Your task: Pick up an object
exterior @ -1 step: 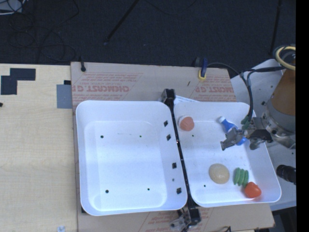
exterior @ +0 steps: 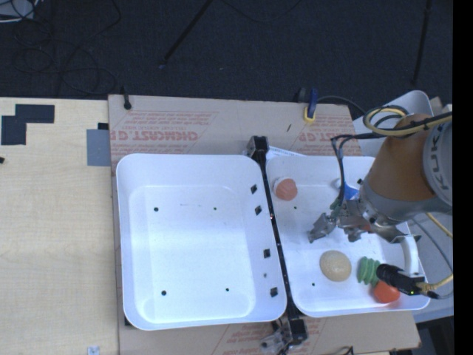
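Observation:
My gripper (exterior: 322,228) hangs low over the middle of the right bin (exterior: 307,291), reaching in from the right. A beige round object (exterior: 335,265) lies just below and to the right of it, apart from it. A salmon-pink ball (exterior: 285,189) rests near the bin's upper left corner. Beside the beige object, a green ridged object (exterior: 366,270) stands next to a red-orange object (exterior: 384,293) at the bin's lower right. A small blue object (exterior: 349,191) peeks out from behind the arm. I see nothing held in the gripper.
The left bin (exterior: 126,198) sits beside the right one, split from it by a black divider rail (exterior: 267,220). Both bins rest on a cardboard sheet (exterior: 185,128). The grey and orange arm (exterior: 403,168) covers the right bin's upper right part.

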### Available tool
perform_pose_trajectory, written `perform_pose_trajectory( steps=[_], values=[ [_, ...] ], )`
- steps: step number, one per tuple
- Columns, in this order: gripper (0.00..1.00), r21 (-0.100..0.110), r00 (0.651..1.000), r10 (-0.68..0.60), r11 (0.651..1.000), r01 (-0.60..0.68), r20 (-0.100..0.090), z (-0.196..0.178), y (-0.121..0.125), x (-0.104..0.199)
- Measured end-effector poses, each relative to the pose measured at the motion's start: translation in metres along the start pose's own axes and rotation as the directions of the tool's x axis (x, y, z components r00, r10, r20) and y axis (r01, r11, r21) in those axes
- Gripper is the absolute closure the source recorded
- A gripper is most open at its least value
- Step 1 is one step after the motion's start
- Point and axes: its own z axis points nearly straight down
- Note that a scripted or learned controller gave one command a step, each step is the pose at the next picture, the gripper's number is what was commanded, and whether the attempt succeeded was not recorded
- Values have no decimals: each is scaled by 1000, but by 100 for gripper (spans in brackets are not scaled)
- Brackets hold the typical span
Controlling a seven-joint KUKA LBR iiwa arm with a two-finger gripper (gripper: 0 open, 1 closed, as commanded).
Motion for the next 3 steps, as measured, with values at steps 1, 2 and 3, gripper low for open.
perform_pose_trajectory(
  steps=[1,2,3],
  values=[
    [0,-10,1000,4,1000,-4,4,-76,-14,-54],
    [0,-8,1000,2,1000,-2,2,54,15,-61],
    [0,-23,1000,2,1000,-2,9,-111,25,-90]
  ],
)
